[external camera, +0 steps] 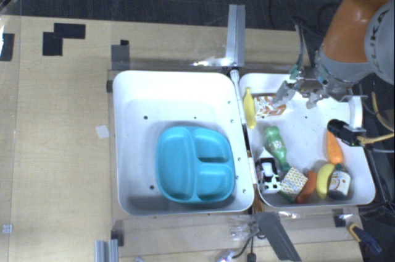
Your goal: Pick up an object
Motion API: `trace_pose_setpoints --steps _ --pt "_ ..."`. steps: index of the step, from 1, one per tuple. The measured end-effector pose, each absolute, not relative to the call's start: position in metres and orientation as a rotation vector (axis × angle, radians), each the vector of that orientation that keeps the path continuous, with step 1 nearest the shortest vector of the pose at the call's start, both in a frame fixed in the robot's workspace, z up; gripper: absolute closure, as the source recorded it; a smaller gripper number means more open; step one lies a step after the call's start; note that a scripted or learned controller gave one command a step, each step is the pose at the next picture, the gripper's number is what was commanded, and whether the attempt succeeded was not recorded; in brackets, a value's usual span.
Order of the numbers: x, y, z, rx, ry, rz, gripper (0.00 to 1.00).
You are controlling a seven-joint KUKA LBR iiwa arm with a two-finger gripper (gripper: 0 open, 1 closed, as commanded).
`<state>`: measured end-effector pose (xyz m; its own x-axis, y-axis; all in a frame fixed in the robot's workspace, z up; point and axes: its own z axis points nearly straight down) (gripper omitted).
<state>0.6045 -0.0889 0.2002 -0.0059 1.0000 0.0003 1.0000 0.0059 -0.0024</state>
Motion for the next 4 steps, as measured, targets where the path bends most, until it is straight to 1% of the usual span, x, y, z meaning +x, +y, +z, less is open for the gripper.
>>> trace_pose_setpoints --steps 1,2,3,4 --pt "0.570 -0.206 0.256 -2.255 -2.189 0.001 0.00" --pt "0.587 -0.203 0.207 -2.221 -2.219 0.003 0.00" --pt "0.587 -0.203 0.208 -2.222 -2.219 0.003 0.00" --pt "0.590 -0.203 0.165 -2.097 -2.337 0.002 0.00"
